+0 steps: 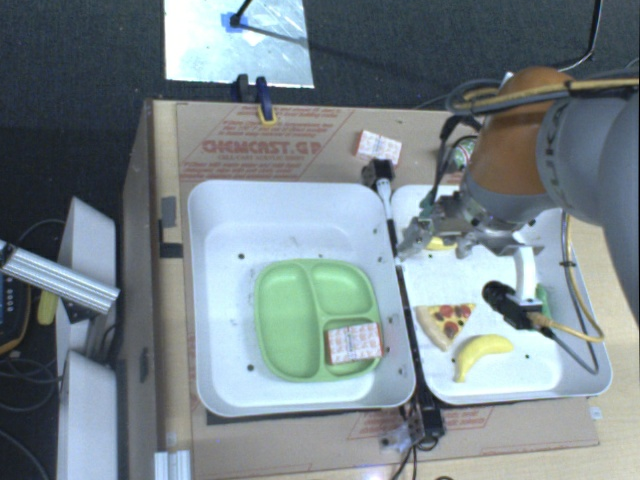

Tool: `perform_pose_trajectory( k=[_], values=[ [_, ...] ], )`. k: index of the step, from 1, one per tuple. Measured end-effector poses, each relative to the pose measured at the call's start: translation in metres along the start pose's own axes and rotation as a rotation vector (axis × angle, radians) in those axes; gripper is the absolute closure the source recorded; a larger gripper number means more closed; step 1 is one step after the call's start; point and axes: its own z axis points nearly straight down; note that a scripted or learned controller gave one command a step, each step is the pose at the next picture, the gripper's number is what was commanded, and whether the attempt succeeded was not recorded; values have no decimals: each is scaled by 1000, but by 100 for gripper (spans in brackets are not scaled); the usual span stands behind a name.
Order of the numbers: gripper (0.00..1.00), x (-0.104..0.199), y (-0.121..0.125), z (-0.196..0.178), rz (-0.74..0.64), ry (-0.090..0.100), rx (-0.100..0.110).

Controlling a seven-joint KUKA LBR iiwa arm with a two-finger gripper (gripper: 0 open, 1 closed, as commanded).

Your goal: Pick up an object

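Right bin point(575, 373): one pizza slice point(445, 320) and one banana point(481, 352) near its front edge, just apart. Gripper point(432, 230) hangs over the bin's back-left corner; whether it is spread or pinching, cannot tell. Left bin point(215, 268): one green divided plate point(300, 313), one patterned packet point(353, 342) in its front-right compartment.

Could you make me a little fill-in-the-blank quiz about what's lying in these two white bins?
1. The divided plate in the left bin is coloured ____.
2. The small packet lies in the plate's lower ____ compartment.
3. In the right bin, the yellow fruit beside the pizza slice is a ____.

Missing words: green; right; banana.
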Motion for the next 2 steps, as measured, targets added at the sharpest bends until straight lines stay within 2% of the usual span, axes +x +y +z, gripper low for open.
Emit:
perform_pose_trajectory(
  k=[1,2],
  values=[
    [0,-65,-21,67,3,-1,3],
    [0,-103,80,100,0,0,1]
  ],
)
